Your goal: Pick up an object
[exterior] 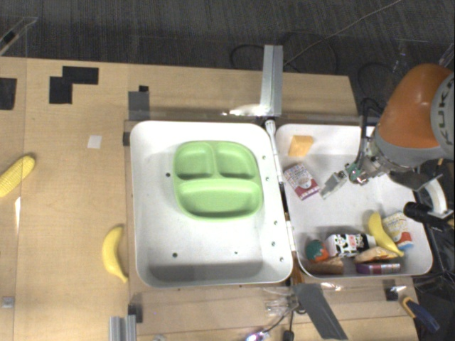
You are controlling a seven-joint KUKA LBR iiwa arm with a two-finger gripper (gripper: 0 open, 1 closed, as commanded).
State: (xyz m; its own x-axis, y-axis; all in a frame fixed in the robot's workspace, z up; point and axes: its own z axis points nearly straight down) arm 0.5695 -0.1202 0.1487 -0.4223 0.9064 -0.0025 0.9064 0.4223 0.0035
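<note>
2 white bins: left bin (146, 190) has 1 green divided plate (215, 178). Right bin (341, 137) has 1 orange block (301, 146), 1 red-white packet (301, 180), 1 banana (382, 234), 1 cow-pattern item (346, 244) + a few small things at its near edge. Gripper (334, 183) hovers over right bin, beside packet; cannot tell how it stands or if anything is held. On bench: 1 banana (112, 253), 1 corn (15, 176).
</note>
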